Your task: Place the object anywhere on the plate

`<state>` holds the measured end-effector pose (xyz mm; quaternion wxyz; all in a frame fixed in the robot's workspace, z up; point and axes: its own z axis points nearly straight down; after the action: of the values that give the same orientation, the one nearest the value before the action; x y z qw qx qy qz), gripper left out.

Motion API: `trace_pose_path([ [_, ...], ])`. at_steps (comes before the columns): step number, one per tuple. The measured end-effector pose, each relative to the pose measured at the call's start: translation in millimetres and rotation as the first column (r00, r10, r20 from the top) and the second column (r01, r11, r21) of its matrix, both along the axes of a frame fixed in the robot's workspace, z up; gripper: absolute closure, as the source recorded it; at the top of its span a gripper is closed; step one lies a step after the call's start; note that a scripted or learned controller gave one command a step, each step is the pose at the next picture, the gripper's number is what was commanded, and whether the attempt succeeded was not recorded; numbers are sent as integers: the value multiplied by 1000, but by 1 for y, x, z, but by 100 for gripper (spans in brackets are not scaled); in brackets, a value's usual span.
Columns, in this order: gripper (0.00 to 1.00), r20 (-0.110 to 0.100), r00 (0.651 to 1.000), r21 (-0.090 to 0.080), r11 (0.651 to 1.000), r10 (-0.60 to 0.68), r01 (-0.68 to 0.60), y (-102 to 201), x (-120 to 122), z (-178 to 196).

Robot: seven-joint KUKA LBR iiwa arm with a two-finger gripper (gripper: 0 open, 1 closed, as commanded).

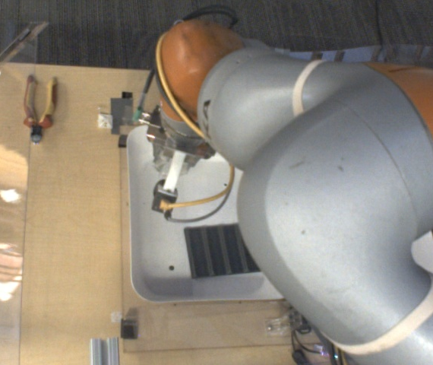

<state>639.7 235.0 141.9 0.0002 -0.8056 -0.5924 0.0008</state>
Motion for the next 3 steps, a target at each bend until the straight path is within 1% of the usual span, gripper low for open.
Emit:
trace_pose_path([
  [1,100,4,920,0,920,392,-392,0,29,35],
  [2,100,24,807,-2,808,590,-590,-20,34,-41],
  [3,100,22,556,-15,557,831,-831,-17,36,-42],
])
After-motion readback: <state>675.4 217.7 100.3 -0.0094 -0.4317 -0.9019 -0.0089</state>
